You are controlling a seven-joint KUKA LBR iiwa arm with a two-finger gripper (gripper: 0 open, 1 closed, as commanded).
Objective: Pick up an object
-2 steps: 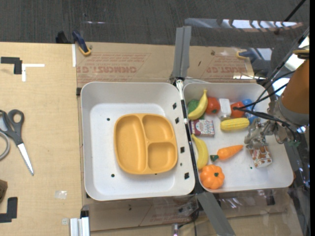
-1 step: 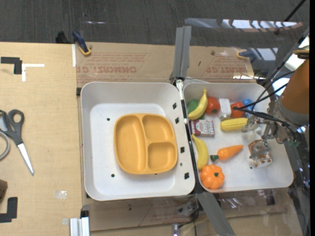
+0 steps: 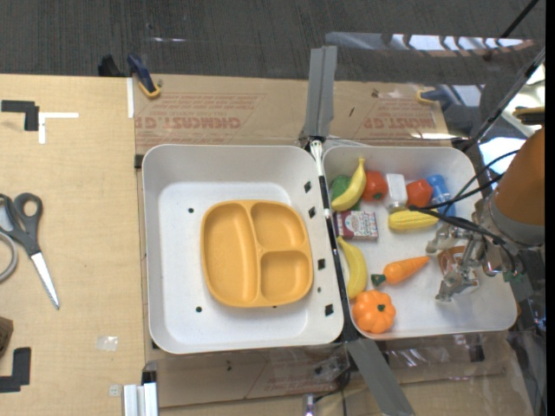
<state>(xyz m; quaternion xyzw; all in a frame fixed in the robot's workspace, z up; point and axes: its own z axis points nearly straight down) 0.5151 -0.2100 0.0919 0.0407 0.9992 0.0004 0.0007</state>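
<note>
The gripper (image 3: 457, 276) is seen right of the carrot (image 3: 405, 269), finger state untellable; a grasp could be missed through misalignment.

My gripper (image 3: 457, 277) hangs low over the right bin (image 3: 486, 321), near its right wall, with bare white floor beneath it. To its left lie a carrot (image 3: 406, 269), a corn cob (image 3: 411, 221) and a small pumpkin (image 3: 374, 311); a banana (image 3: 354, 267) rests along the left wall, a second banana (image 3: 349, 188) further back. The left bin (image 3: 165, 258) bears a yellow divided plate (image 3: 257, 253). Scissors (image 3: 31, 241) lie on the bench (image 3: 69, 319).
</note>
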